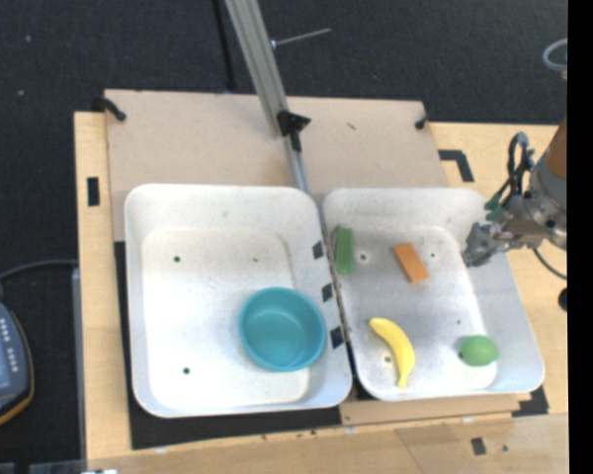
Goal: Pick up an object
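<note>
Gripper (477, 245) sits over right bin's (504, 294) right rim, clear of contents; finger state cannot be told from this view.

Nearest candidate: orange block (409, 263), far-middle of right bin, just left of gripper. Its long axis runs far-left to near-right.

Advice: descend centred over block, jaws closing across short side, perpendicular to that axis.

Also in right bin: banana (395, 349) near-centre, curved, pointing near; green ball (477, 351) near-right; green piece (343, 249) by left wall. Blue bowl (282, 328) in left bin (158, 215).
</note>
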`<action>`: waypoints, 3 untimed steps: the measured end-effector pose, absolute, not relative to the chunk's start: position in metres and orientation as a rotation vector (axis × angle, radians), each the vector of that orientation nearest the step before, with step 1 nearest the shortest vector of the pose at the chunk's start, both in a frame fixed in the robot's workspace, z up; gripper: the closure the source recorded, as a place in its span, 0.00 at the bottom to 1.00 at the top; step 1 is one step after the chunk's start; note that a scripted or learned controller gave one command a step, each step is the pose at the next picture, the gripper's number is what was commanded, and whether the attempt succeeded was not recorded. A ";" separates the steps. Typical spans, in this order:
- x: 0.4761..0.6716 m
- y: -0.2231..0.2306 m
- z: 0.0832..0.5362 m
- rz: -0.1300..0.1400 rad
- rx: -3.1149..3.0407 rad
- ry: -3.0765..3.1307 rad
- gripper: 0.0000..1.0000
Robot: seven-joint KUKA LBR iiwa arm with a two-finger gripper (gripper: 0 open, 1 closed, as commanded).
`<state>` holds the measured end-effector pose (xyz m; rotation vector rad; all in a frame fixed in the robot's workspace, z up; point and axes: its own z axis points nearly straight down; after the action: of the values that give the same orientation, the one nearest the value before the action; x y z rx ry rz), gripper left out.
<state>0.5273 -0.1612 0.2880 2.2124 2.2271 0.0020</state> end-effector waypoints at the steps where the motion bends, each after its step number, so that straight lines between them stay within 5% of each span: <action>1: 0.527 -0.108 0.289 0.003 2.212 2.228 1.00; 3: 0.536 -0.009 0.262 0.001 2.215 2.227 1.00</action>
<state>0.5355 -0.0089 0.2619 2.2149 2.2270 0.0007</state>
